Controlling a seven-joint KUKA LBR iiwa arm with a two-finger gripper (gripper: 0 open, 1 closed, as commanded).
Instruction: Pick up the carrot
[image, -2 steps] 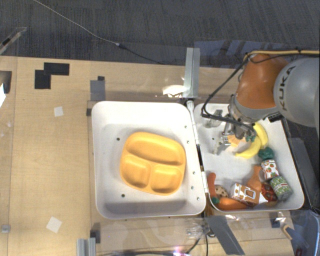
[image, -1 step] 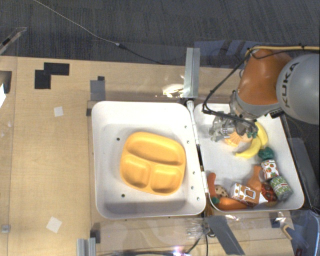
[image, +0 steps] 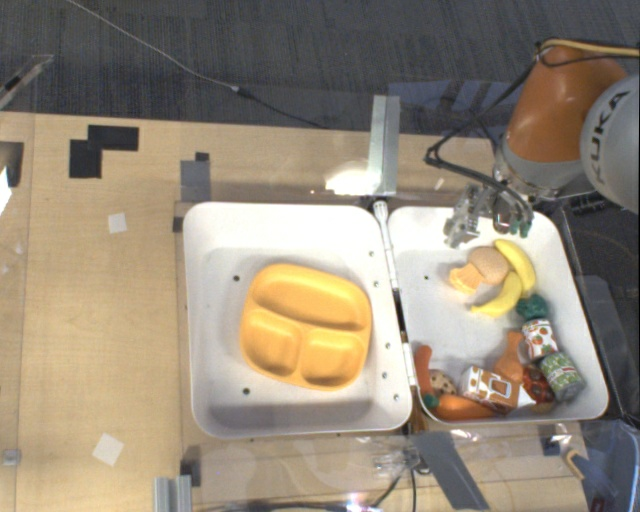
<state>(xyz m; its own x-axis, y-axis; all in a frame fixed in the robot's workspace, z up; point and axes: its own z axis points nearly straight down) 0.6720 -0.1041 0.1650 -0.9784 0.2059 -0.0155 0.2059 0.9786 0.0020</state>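
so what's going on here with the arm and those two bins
A grey arm with an orange band reaches in over the right white bin, its two-finger gripper hovering near the far edge, above a yellow banana and a tan bread roll. It holds nothing. The orange carrot it is meant to pick up lies at the near end among small packaged items. The left white bin holds a yellow compartment plate.
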